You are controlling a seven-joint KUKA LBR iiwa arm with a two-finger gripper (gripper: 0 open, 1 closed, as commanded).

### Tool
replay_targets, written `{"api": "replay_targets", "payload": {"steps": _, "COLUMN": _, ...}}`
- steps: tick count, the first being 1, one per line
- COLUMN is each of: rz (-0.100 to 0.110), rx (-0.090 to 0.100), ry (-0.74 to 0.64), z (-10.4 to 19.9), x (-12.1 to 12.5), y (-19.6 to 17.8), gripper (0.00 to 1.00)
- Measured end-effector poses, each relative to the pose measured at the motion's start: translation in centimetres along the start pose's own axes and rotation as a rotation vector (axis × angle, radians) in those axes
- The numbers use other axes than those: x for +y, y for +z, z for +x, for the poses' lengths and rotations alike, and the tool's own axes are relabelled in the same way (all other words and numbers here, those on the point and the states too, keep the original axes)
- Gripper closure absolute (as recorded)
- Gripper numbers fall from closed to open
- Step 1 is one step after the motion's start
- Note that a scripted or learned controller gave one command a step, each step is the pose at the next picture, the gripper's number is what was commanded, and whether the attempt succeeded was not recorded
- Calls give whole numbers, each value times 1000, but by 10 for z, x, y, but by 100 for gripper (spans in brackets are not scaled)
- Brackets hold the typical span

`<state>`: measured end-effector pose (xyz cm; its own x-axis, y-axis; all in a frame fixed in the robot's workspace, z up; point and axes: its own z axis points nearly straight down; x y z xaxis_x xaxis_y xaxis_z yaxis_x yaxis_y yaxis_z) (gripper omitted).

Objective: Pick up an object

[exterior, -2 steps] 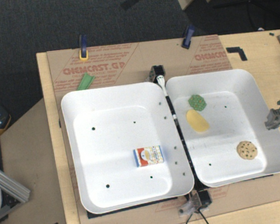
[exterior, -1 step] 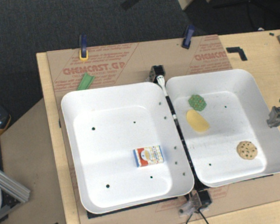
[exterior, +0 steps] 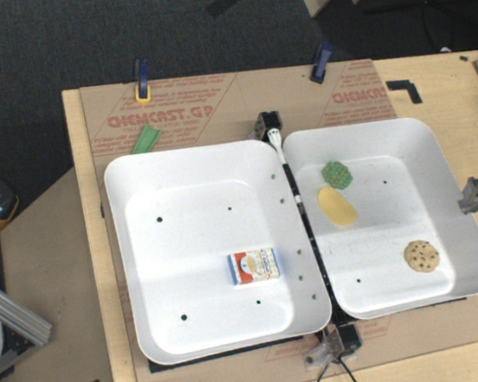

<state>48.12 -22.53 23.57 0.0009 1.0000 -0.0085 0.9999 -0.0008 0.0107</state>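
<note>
The left bin (exterior: 141, 242) holds a small blue, white and red carton (exterior: 253, 266) lying flat near its front middle. In the right bin (exterior: 445, 167) lie a green knobbly piece (exterior: 336, 175), a yellow oval piece (exterior: 338, 207) just in front of it, and a round cookie (exterior: 421, 255) near the front right. My gripper (exterior: 477, 195) hangs at the right rim of the right bin, away from all the objects. Nothing shows in its grasp. The cookie is the nearest thing to it, lower left.
The bins sit on a cardboard sheet (exterior: 210, 102) held by two blue clamps (exterior: 142, 80) at the back. A green strip (exterior: 145, 139) lies behind the left bin. A black bracket (exterior: 267, 124) stands at the back between the bins.
</note>
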Motion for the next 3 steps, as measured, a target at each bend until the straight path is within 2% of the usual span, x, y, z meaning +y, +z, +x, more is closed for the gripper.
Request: {"api": "replay_targets", "payload": {"steps": 3, "rz": -8, "rx": -6, "ry": -1, "z": -1, "x": 2, "y": -31, "gripper": 100}}
